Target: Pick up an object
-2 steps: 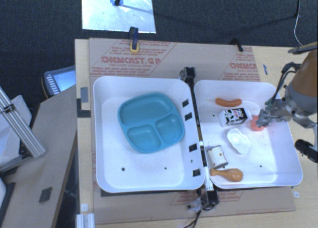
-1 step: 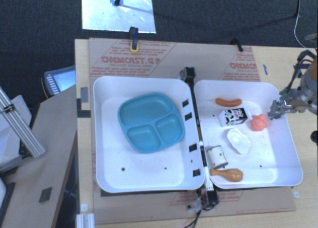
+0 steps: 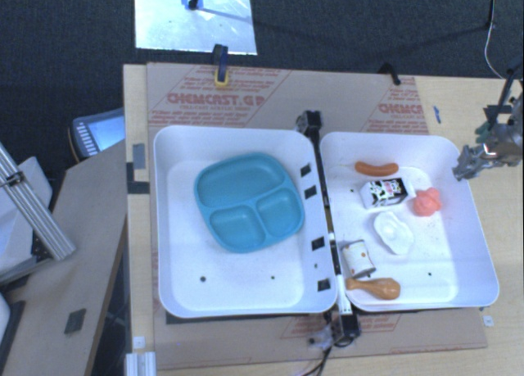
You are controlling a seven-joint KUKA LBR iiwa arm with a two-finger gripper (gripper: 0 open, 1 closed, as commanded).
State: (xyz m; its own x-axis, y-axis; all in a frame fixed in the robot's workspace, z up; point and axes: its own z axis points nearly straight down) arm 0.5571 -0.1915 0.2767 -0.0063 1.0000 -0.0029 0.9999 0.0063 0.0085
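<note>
- We must pick up one thing, and the things to choose from all lie in the right bin (image 3: 471, 227).
- At the top there is a little sausage (image 3: 377, 168), and just under it a small black and white milk carton (image 3: 384, 192).
- Beside the carton sits a soft pink lump (image 3: 426, 201), which looks like a toy strawberry, but we are not sure.
- Lower down we see a white piece (image 3: 394, 233) that is hard to tell from the white floor of the bin.
- Near the wall between the bins stands a small grey and white box thing (image 3: 357, 257), and below it lies a brown drumstick (image 3: 375, 287).
- The left bin (image 3: 176, 227) holds a blue plate with three parts (image 3: 249, 211).
- The gripper (image 3: 470, 161) hangs at the far right edge of the right bin, high up and not touching any toy. It is small and blurry from here, so how it is set is something we cannot tell.
- We think the pink lump is nearest to it, so that may be the easy one to try.
- What could go wrong? The carton and the pink lump are close together, so the gripper might bump one while going for the other.
- The sausage and drumstick are round and could roll or slip away.
- The box thing sits right by the wall, so the gripper could hit the wall there.
</note>
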